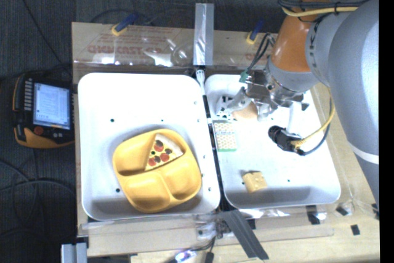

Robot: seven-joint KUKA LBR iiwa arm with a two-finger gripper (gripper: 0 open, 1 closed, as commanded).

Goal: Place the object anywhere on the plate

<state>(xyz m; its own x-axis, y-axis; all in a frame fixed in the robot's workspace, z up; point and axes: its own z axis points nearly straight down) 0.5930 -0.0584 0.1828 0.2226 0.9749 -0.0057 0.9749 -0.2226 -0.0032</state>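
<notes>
A: Where's the tool (pixel 241 103) right now?

B: In the right bin (pixel 320 185), up at its far-left corner, close to the divider between the two bins. The arm (pixel 345 40) comes in from the right, with the orange band (pixel 292 46) sitting just above the wrist.

A: Is it open, closed, or holding something?

B: I can't tell. The wrist body and cabling cover the tips from this angle. There's a tan-pink shape (pixel 245 113) right under it, touching or nearly so, but I can't confirm a grip.

A: And the other objects?

B: A tan chunk (pixel 254 180) lies on the right bin floor, toward the near edge and well apart from the tool. A small green-patterned card (pixel 225 137) lies against the divider, just nearer than the tool.

A: And the plate?

B: The yellow plate (pixel 157 185) is in the left bin (pixel 104 108), in the near half, well apart from the tool across the divider. It's a compartment type. A pizza slice (pixel 164 150) sits in the far compartment, the one closest to the divider.

A: Anything else on the desk?

B: A pendant (pixel 44 111) with its screen lit sits outside the left bin's far side from the divider. A black cable loop (pixel 284 137) hangs off the wrist over the right bin.
</notes>
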